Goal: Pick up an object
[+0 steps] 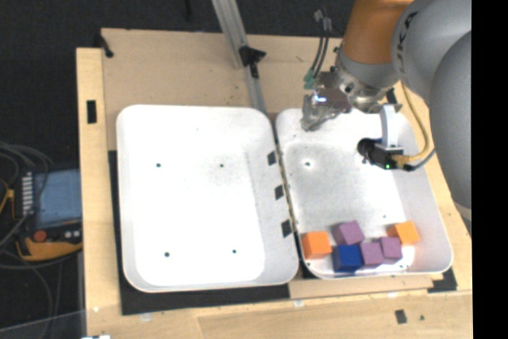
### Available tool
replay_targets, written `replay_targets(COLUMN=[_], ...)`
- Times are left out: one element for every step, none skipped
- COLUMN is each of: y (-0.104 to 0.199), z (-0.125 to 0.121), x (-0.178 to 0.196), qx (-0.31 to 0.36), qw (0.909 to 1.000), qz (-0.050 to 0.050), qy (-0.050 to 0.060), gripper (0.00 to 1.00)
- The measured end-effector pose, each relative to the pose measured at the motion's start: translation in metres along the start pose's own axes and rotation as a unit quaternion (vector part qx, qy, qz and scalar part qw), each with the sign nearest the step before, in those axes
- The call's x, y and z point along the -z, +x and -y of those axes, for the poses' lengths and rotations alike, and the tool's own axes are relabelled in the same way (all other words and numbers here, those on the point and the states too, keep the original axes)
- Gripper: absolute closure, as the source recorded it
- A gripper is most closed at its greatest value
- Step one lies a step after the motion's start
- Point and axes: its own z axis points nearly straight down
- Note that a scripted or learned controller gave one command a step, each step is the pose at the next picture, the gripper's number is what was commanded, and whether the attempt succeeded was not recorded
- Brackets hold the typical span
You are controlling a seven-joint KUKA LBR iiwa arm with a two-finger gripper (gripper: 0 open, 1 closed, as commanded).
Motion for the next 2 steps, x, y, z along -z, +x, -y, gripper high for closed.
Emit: replay_targets(y=[0.057,0.115], z=[0.001,-0.008], x=[-0.002,-0.005], qx=[0.000,0.001], qw=[1.0000,1.0000], qz=[-0.001,0.000], qy=[0.001,-0.001], gripper=[1.00,1.00])
